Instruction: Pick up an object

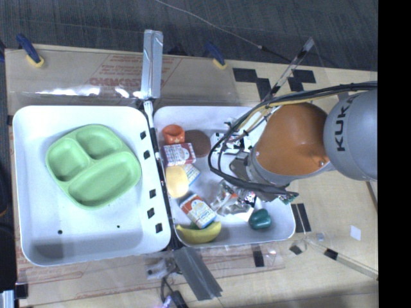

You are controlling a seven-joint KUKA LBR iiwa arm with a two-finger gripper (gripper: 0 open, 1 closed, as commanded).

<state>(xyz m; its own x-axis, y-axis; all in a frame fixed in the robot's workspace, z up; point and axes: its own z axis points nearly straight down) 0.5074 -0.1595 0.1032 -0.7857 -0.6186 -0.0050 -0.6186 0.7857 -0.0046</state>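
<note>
A wooden desk (334, 191) carries two shallow white bins side by side. The left bin (38, 236) holds a light green divided plate (94, 164) with three compartments, lying flat near the bin's middle.

The grey arm (353, 133) reaches in from the right, its orange band (292, 140) hanging over the right bin (282, 233) and covering much of that bin's right half. Black cables loop from the wrist over the bin. The pincer (234, 197) sits low, below the wrist, among small items near the bin's lower middle — its tips blend into the clutter, so whether it is wide, narrow or holding anything cannot be told.

The objects to pick lie in the right bin, mostly along its left side: an orange cup (173, 134) at the top, a brown round item (199, 142) just beside it, a red and white packet (178, 154), a yellow lemon-like fruit (177, 181), a small carton (199, 213), and a banana (199, 233) along the lower edge. A dark green piece (260, 220) rests near the lower right, just beside the pincer.
</note>
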